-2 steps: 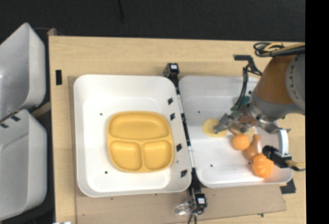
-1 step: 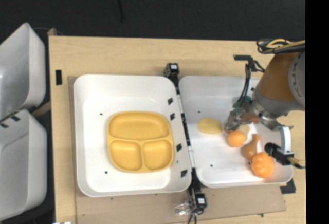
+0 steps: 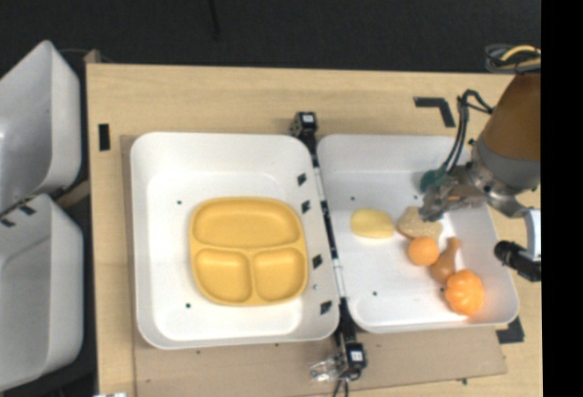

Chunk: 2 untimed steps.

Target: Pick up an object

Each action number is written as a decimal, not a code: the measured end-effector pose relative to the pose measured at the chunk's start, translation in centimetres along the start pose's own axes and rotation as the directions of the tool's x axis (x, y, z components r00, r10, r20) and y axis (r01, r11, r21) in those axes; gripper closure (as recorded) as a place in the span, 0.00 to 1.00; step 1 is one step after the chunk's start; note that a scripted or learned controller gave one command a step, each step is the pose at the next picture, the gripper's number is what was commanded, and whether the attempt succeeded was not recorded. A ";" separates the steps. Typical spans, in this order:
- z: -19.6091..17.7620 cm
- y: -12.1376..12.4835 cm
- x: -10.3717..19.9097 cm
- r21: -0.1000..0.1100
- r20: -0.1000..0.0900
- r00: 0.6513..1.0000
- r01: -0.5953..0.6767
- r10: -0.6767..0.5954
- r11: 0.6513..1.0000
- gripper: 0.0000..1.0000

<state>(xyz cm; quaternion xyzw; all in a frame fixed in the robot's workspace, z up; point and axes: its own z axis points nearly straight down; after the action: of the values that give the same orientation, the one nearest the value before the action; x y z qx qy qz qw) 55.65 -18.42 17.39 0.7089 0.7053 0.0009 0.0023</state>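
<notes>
The gripper (image 3: 435, 202) hangs low in the right bin (image 3: 383, 295), directly over the beige flat piece (image 3: 419, 224) beside the pale yellow piece (image 3: 373, 224), so the nearest thing lies just below-left of it; I cannot tell the hand's state.

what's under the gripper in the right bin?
The gripper sits over a tan flat piece in the right bin, beside a pale yellow item and a small orange ball. The piece's far edge is covered.
</notes>
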 end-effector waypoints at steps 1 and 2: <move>-6.4 0.5 0.1 -0.003 0.001 1.000 0.008 -0.008 1.000 1.00; -8.2 0.7 0.0 0.002 -0.001 1.000 0.009 -0.009 1.000 1.00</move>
<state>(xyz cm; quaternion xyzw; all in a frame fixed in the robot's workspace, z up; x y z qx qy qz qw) 56.27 -18.40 25.58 0.7057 0.7085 0.0005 0.0010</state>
